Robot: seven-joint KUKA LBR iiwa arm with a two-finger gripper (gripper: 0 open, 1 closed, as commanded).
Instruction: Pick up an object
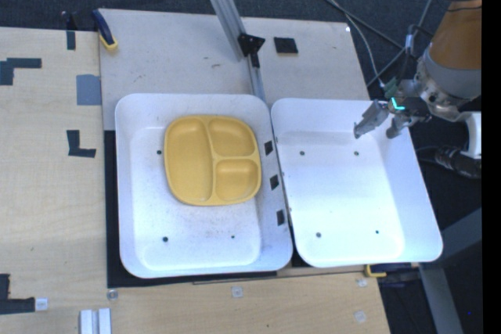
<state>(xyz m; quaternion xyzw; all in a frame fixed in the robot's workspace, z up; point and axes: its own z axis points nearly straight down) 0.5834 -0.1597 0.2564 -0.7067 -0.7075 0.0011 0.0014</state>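
Observation:
A yellow divided plate [212, 159] with three compartments lies flat in the left white bin [141, 246]. My gripper [380, 123] hangs over the far right corner of the right white bin [407, 238], well away from the plate. Its two fingers are spread apart, with nothing between them. The grey arm with its orange band [458, 35] comes in from the right edge.
A slanted metal post [223, 0] rises behind the bins, with cables trailing across the dark floor. A blue and yellow clamp [104, 30] sits at the bench's far left corner. Black clips [274, 182] mark the seam between the bins.

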